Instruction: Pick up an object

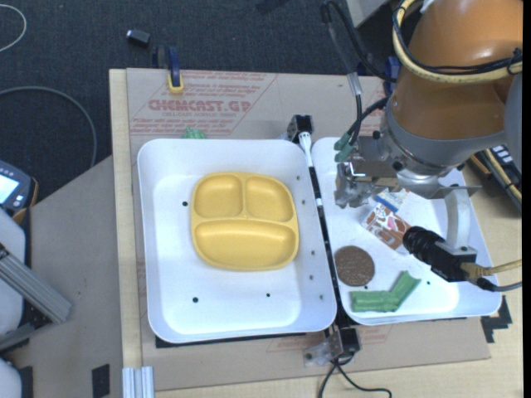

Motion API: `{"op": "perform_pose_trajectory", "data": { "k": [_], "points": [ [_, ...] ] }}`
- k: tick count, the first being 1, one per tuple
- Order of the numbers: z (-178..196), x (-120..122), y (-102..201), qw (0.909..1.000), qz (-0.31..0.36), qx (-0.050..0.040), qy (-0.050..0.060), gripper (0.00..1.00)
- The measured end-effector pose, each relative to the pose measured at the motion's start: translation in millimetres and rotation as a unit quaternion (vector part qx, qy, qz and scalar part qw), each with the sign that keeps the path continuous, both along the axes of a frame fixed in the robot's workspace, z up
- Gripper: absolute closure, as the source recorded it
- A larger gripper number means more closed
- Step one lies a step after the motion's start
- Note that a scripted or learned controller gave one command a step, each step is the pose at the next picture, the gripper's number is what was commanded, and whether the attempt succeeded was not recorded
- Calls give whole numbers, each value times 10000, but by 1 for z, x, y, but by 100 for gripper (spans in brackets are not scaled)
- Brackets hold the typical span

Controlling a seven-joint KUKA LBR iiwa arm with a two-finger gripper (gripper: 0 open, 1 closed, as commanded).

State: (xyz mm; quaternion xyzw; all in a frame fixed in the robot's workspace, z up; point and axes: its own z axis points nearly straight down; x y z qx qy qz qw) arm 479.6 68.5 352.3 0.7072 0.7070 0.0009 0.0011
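My gripper (350,187) hangs low over the back left part of the right bin (477,305), under the bulky grey and orange wrist. Just to its right lies a small red, white and blue packet (386,221), partly hidden by the wrist. A round brown disc (354,265) rests in the bin's front left area. A green L-shaped piece (385,296) lies near the front wall. I see nothing between the gripper's tips.
The left bin (162,247) holds a yellow divided plate (245,220) in its middle. A black rail (318,206) runs between the two bins. Both bins sit on a cardboard sheet (207,98), with a blue and yellow clamp (174,69) at its back edge.
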Motion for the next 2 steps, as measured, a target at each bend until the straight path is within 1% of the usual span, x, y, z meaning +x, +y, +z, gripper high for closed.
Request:
{"op": "perform_pose_trajectory", "data": {
  "k": [1,2],
  "points": [
    [-63,-1,58,10000,3,7,25,100],
    [-58,0,69,10000,3,1,11,100]
  ]
}}
